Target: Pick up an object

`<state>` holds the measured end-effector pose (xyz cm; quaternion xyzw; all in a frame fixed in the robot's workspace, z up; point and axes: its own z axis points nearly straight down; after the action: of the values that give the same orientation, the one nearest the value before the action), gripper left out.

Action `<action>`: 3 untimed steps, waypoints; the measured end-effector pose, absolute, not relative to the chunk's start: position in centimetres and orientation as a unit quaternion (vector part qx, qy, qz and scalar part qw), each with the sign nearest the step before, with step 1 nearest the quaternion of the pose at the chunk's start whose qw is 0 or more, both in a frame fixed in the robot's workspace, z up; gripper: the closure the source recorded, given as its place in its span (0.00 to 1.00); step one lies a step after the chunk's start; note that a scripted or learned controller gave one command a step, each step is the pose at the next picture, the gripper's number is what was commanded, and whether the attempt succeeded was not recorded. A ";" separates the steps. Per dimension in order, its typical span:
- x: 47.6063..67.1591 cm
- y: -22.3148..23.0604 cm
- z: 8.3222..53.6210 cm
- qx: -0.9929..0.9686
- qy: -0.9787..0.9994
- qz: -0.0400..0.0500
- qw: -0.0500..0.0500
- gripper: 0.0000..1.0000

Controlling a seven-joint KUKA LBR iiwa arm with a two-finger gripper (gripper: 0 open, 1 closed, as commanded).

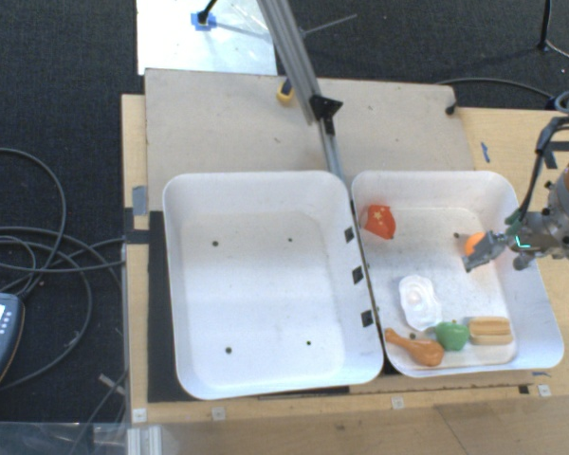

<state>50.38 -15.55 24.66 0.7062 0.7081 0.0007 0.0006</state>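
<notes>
- Reaching in from the right, the gripper (481,256) hangs low beside a small orange piece (473,244), probably its target; whether it grips, I cannot tell.
- The right bin (522,202) holds a red piece (378,221), white egg (418,298), drumstick (415,346), green apple (451,334) and hot dog (490,330).
- The left bin (185,197) is bare.

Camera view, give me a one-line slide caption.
KUKA arm's claw beside a small orange object in the right bin, near toy foods.
</notes>
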 end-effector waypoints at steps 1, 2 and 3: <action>50.4 -15.4 18.4 0.707 0.707 -0.001 -0.002 0.00; 49.8 -16.1 12.6 0.707 0.707 -0.001 -0.002 0.00; 49.9 -16.1 9.0 0.707 0.707 0.000 0.000 0.00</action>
<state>49.86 -16.12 8.99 0.7071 0.7072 0.0003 0.0000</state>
